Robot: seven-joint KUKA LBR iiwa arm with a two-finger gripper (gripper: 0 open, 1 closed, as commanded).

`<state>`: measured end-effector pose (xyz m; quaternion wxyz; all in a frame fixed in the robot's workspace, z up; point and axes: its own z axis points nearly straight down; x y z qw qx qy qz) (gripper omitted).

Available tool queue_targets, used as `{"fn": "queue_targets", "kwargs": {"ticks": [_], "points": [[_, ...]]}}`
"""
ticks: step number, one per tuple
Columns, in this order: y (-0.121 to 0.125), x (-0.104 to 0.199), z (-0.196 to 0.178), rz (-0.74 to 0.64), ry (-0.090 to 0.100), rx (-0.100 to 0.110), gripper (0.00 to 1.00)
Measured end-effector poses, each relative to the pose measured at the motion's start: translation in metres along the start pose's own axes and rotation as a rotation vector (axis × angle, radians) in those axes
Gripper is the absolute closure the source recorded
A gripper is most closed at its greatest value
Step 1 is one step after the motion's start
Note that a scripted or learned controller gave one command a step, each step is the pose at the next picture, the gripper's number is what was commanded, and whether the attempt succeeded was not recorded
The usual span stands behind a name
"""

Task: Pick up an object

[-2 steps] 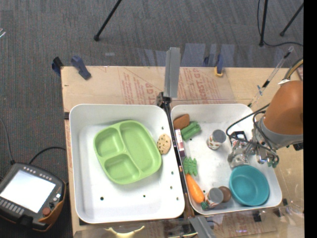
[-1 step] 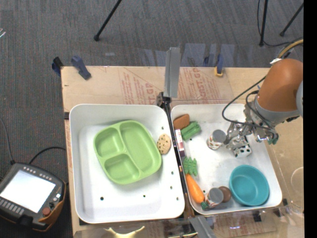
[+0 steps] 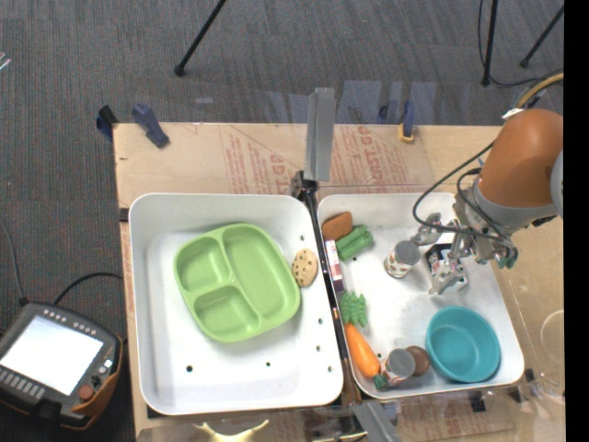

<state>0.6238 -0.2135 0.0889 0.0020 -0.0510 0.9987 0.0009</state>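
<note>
- The gripper (image 3: 448, 273) hung low in the right bin (image 3: 419, 212), between the cup (image 3: 401, 259) on its left and the teal bowl (image 3: 463, 343) nearer the camera
- Whether the jaws were wide or narrow could not be told
- The cup stood just beside the jaws, probably the closest pick
- The carrot (image 3: 362, 349) lay well apart, long axis running along the bin's left wall

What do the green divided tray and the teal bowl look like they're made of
Green divided tray: likely moulded plastic, with a smooth, uniform colour, rounded compartment walls and a soft sheen. Teal bowl: probably plastic too, with an even colour and a smooth rim, though glazed ceramic cannot be ruled out from this view.
</note>
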Motion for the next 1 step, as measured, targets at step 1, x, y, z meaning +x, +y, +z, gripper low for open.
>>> {"fn": "queue_targets", "kwargs": {"ticks": [1], "points": [[-0.0012, 0.0032, 0.0004, 0.019, 0.0, -0.001, 0.0]]}}
